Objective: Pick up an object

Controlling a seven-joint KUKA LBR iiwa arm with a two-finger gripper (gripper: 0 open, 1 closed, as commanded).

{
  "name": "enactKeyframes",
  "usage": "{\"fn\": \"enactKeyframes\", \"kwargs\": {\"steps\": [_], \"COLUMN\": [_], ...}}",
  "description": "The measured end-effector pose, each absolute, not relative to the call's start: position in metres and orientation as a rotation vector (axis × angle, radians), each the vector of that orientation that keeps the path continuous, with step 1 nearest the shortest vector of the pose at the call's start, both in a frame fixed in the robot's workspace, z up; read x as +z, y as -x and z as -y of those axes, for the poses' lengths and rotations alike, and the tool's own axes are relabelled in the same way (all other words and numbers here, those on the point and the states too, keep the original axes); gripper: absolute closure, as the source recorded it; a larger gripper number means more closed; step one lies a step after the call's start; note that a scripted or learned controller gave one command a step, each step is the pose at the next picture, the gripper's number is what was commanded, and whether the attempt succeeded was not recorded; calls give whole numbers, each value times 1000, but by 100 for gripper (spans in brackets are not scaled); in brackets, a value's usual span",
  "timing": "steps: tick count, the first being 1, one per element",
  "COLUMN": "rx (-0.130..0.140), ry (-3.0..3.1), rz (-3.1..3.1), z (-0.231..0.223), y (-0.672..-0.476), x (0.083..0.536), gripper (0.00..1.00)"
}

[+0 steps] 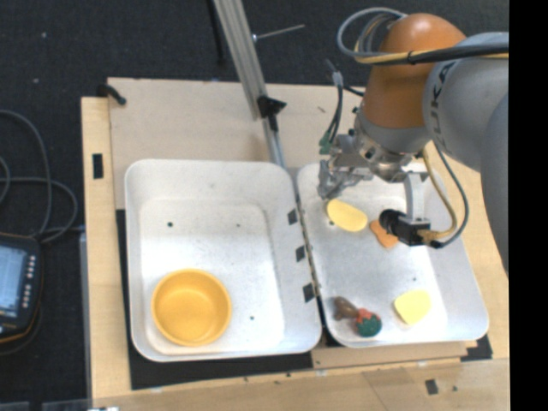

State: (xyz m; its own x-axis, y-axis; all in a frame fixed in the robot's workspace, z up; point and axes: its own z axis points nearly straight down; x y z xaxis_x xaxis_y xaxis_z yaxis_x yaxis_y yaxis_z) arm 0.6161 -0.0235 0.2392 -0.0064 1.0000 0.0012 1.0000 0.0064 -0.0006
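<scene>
Hovering tool: gripper (336, 187); I cannot tell its state.
Nearest target: yellow piece (347, 216), at its 5 o'clock, just beside.

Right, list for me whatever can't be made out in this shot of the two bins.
- Pincer: its fingertips are dark against the wrist in the camera view, so open or shut can't be told.
- Orange piece: partly covered by a black part on a cable, its shape unclear.
- Small brown, green and red toy: too small to identify.
- Handheld screen: cut off by the left edge.
- Far corner of the right bin: hidden under the arm.
</scene>
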Motion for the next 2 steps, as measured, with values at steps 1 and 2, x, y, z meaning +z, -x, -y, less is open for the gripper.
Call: {"fn": "enactKeyframes", "kwargs": {"steps": [1, 2], "rx": [0, -2], "ry": [2212, 2210], "rz": [2228, 2229], "z": [-32, -89], "y": [-590, -564], "x": [235, 234], "gripper": [100, 100]}}
